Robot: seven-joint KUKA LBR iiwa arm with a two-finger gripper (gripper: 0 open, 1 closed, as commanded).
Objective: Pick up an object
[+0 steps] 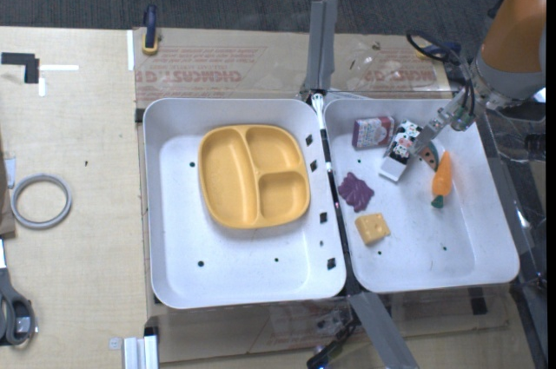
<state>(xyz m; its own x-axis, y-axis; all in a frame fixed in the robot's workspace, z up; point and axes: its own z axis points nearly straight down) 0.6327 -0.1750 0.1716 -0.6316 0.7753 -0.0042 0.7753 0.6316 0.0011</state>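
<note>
Near right bin's (pixel 486 272) back wall: small black-and-white carton-like block (pixel 401 141), apparently tilted, white slab beneath or beside it. Gripper (pixel 426 143) right at the block's right side; touching or just apart, cannot tell. Finger state unreadable, grey tips blurred against the block. Judged light, rigid, smooth-faced; likely best pinched across flat sides. Around it: maroon packet (pixel 372 131), orange carrot toy (pixel 442 177), purple soft lump (pixel 355 190), yellow cheese wedge (pixel 373 228). Left bin (pixel 174 272): yellow divided plate (pixel 254 176).

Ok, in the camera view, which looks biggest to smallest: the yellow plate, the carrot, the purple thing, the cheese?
1. Yellow plate, by far the largest.
2. Carrot and purple thing: they look about alike, so I won't rank them.
3. Cheese, slightly smaller.
</note>
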